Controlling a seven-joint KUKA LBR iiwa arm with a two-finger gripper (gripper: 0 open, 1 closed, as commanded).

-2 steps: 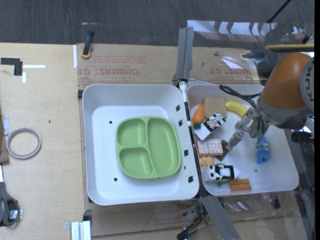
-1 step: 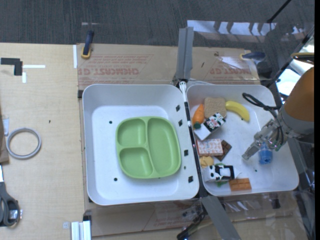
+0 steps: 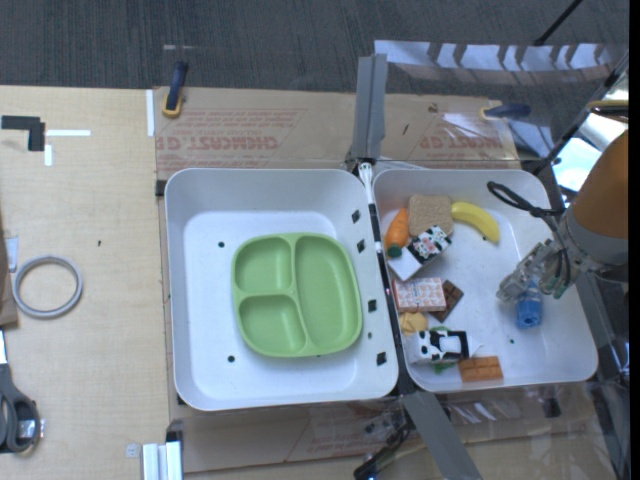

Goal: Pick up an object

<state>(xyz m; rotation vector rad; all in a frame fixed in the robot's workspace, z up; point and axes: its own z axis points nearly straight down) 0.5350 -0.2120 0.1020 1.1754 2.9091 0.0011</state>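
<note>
Dark carpet runs across the top of my view, and below it sits the pale wooden bench (image 3: 90, 228) with cardboard (image 3: 250, 133) under the bins. At far left I see a grey ring (image 3: 45, 286) lying flat on the wood, and a black-handled tool (image 3: 15, 418) at the lower left edge. A blue-and-yellow clamp (image 3: 177, 88) grips the cardboard's top edge.

Next comes the left bin (image 3: 190, 268). It holds a green divided plate (image 3: 297, 294), lying flat near the middle, touching nothing else.

Across the grey divider (image 3: 368, 98), the right bin (image 3: 560, 363) carries the clutter, mostly bunched along its left wall. I see a carrot (image 3: 398, 227) at the top of that bunch, a slice of bread (image 3: 430, 211) just beside it, and a black-and-white cow block (image 3: 429, 243) below the bread. Lower down lies a pink checked packet (image 3: 419, 293), then a second cow toy (image 3: 441, 345) and an orange brick (image 3: 481, 369) near the front wall. A banana (image 3: 476, 219) lies apart from the bunch, toward the back.

Farther right, the gripper (image 3: 528, 281) is down inside the bin, and a blue object (image 3: 528, 312) stands just below it, close to or touching the fingertips. I cannot tell whether the fingers are apart or closed, nor whether they hold the blue object. The arm (image 3: 605, 203) comes in from the right edge, its orange band showing.
</note>
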